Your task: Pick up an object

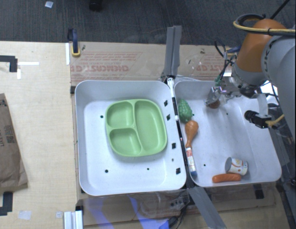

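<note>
**Clerk:** Begin at the near edge. What lies closest to the camera?

**Arm:** Item one: an orange carrot-shaped toy [226, 177], lying flat along the near wall of the right bin [262, 151]. Item two: a small white cup [237, 165], tipped on its side, just behind the carrot and almost touching it. Item three: a marker pen [190, 159] with a blue cap, lying along the divider between the two bins.

**Clerk:** Further back?

**Arm:** Item four: a toy drumstick [190, 130], orange-brown, beside the divider and just beyond the pen. Item five: a green leafy toy [184, 109], next to the drumstick's thick end, also against the divider. All five are in the right bin.

**Clerk:** The left bin [90, 142]?

**Arm:** One green divided plate [136, 127] with three compartments, resting flat near the middle.

**Clerk:** And your own part?

**Arm:** My fingers [215, 99] are low over the far part of the right bin, well apart from every listed toy. Something small and dark sits at the tips; I cannot tell what it is, nor how far my fingers are parted or whether they hold anything.

**Clerk:** Surroundings?

**Arm:** A brown paper bag [7, 142] on the counter [38, 104], far left
</note>
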Tool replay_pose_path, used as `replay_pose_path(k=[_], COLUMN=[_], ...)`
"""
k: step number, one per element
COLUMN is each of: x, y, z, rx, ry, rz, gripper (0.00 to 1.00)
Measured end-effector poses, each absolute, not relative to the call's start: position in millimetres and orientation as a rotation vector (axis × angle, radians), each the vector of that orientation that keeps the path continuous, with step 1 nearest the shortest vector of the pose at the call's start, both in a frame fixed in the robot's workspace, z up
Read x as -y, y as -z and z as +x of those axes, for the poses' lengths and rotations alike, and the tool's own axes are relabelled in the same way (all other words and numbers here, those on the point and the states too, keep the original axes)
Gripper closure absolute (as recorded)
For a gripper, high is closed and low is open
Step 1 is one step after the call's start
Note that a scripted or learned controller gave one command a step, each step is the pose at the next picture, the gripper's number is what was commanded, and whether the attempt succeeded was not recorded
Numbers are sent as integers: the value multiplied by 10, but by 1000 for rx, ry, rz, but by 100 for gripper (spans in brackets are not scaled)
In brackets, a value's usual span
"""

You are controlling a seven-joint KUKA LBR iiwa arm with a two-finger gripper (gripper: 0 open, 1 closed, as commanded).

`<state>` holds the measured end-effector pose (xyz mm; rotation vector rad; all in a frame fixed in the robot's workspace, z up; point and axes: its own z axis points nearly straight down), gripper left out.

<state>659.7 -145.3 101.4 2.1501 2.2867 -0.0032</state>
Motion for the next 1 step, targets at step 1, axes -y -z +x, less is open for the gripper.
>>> replay_pose_path(k=[1], x=[378], y=[-1910], z=[6590], rx=[-2274], ry=[3], rz=[2170], gripper=[100])
